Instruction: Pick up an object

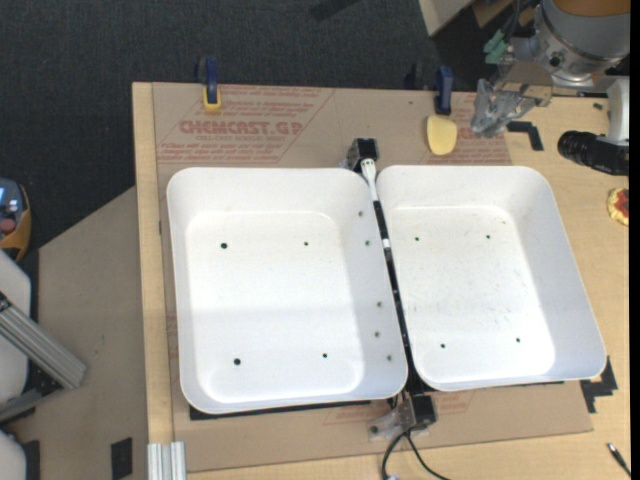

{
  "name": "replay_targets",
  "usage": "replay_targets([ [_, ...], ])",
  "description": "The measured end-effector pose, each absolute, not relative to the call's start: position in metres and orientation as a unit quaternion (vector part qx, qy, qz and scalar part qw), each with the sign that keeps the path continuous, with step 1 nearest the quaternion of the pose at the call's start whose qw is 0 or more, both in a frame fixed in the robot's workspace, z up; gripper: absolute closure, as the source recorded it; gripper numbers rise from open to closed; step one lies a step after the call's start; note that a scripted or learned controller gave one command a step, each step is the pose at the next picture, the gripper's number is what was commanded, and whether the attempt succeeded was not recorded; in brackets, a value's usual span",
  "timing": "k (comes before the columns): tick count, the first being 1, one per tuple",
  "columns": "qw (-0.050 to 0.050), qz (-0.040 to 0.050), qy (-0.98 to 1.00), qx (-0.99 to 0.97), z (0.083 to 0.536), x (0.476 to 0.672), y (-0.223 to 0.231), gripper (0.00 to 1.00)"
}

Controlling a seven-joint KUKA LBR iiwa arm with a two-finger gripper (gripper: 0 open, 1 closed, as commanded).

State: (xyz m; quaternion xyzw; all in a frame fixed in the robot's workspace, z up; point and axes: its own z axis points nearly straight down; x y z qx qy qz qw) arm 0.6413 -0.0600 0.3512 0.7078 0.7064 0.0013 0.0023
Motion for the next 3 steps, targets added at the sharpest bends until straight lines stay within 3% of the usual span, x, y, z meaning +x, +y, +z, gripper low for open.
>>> replay_targets([
  [1,-0.003,-0.0023,0.708,0.706,0.271,0.666,-0.023,1.0],
  [2,0.002,0.0017,0.707,0.708,0.327,0.641,-0.038,1.0],
  [3,-0.005,-0.0028,0.71,0.704,0.22,0.622,0.059,1.0],
])
